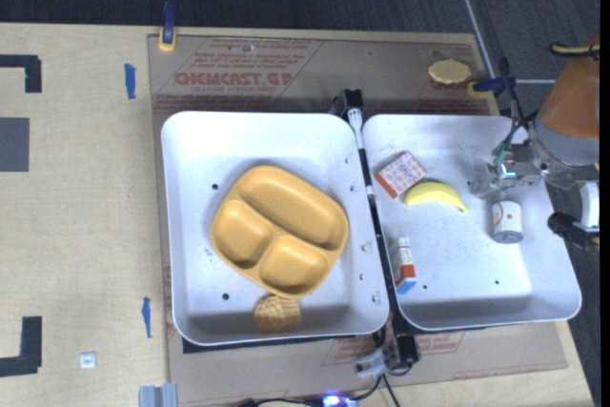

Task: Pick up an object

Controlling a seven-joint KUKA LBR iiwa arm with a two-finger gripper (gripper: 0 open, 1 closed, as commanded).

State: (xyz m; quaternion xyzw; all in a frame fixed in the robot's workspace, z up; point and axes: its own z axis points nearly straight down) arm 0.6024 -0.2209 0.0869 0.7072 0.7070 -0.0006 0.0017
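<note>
Reaching in from the right over the right bin (pixel 562 300), grey arm with its orange band sitting at the right edge. Hanging the gripper (pixel 503 169) over the far right part of that bin. Not possible to tell whether spread or pressed together; nothing seen clamped in it.

Lying just near of the gripper, apart from it: small white canister (pixel 507 220) with a red label, standing on the bin floor. Lying left of the gripper, in the middle of the bin: banana (pixel 435 195), touching or almost touching a red-and-white carton (pixel 401 172) on its far left side. Resting against the left wall, nearer: slim white packet (pixel 404 262) with red and blue ends.

Occupying the left bin (pixel 181 133): yellow divided tray (pixel 278 229), with a round tan object (pixel 277 311) lying just beside its near edge.

Sitting on the cardboard sheet (pixel 248 71) beyond the right bin: tan disc (pixel 449 71).
</note>
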